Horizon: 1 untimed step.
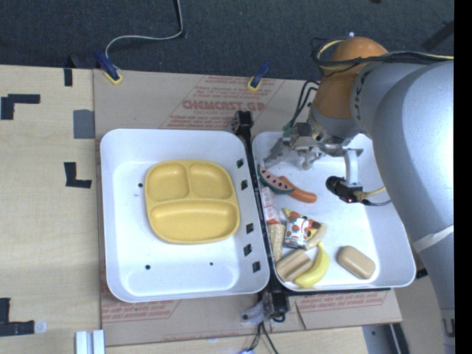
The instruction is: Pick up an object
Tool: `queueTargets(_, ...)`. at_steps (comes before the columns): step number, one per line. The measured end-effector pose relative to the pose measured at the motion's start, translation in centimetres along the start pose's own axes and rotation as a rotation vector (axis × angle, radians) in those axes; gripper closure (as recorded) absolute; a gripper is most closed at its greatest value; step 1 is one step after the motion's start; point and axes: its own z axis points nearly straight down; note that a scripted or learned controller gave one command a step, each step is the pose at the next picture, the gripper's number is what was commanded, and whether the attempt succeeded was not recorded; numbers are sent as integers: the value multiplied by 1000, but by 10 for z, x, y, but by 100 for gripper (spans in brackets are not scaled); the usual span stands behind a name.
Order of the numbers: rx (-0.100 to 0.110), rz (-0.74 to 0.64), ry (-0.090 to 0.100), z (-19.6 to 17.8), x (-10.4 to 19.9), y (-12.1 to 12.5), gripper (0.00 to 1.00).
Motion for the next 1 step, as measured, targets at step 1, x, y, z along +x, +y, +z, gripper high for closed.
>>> queueTargets(1, -1, 1, 0, 9, -36, 0, 0)
